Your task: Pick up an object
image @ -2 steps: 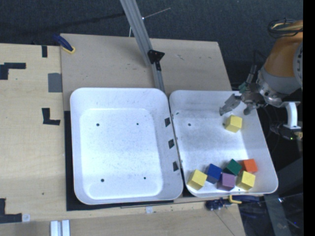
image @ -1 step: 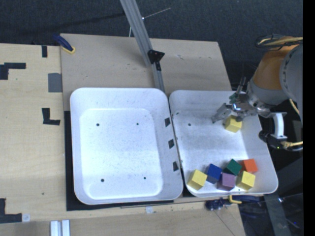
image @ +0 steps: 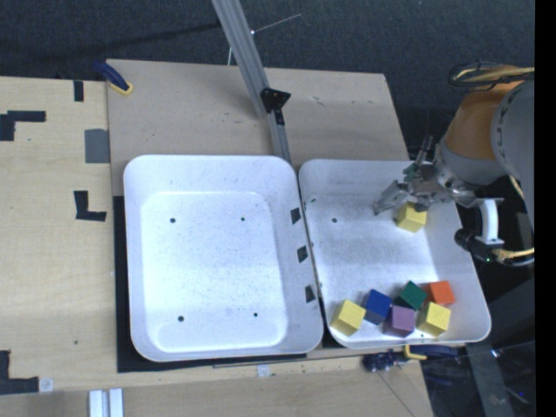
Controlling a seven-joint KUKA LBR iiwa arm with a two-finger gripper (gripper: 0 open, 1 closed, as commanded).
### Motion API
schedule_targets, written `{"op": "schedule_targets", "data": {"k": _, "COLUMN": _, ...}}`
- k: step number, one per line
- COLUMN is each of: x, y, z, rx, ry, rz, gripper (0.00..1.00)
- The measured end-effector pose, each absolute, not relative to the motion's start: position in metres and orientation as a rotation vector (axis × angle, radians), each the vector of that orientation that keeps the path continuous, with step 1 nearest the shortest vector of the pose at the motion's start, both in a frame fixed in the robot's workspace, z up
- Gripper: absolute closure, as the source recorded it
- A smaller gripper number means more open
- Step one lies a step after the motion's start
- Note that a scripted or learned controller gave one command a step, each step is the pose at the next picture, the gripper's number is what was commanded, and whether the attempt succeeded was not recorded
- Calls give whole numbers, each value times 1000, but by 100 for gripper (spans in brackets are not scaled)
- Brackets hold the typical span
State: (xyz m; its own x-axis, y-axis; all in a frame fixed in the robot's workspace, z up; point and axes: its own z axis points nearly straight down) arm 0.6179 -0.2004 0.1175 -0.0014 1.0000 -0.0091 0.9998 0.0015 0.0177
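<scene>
My gripper (image: 408, 200) hung over the right bin (image: 365, 259), near its far right corner, and a yellow block (image: 411, 220) sat right under it, close to the bin's right edge. Whether my fingers were apart or closed on that block I could not tell; from above the metal parts blurred into one grey shape, and the block's top edge met them without any clear gap or clamp. I would not claim to have held it.

The block looked like a small solid cube, and I judged it light and stiff, with flat faces that would neither give nor crack under a squeeze. Its painted sides seemed smooth, so a shallow pinch could have let it slide out. The sound hold, as I reckoned it, was across two opposite flat faces, low and square to them, not on the corners. It seemed turned a little against the bin's edges, which called for matching the wrist to it.

Along the near edge of the same bin lay a cluster (image: 395, 309) of other blocks, touching one another and harder to get fingers around. The left bin (image: 213, 259) carried nothing I needed.
</scene>
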Motion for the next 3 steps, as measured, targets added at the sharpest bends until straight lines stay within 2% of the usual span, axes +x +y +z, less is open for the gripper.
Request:
{"op": "schedule_targets", "data": {"k": 1, "x": 618, "y": -200, "z": 125, "rx": 2203, "ry": 2210, "rz": 8, "gripper": 100}}
{"op": "schedule_targets", "data": {"k": 3, "x": 623, "y": -190, "z": 250, "rx": 2214, "ry": 2220, "rz": 5, "gripper": 100}}
